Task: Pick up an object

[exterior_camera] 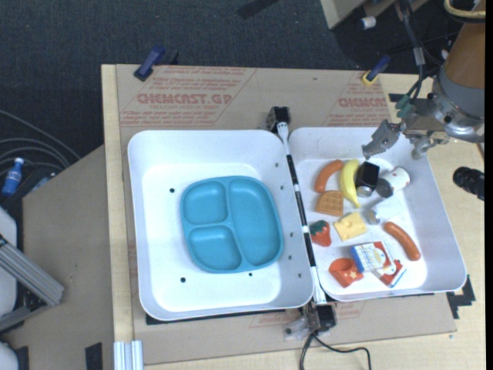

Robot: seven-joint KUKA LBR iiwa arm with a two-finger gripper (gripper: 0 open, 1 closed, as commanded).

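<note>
The jaws of the grey arm sit low in the right bin, dark against the white floor — whether they are apart or together cannot be told. Touching them on the left is a yellow banana, with an orange sausage just beyond it. A white round object lies just to their right. Just below and to the left of the jaws rests a waffle, then a cheese wedge, a strawberry and a second sausage. Farther below lie a small carton and a red piece. Well to the left, in the other bin, sits a blue divided plate — both bins on the counter.
</note>
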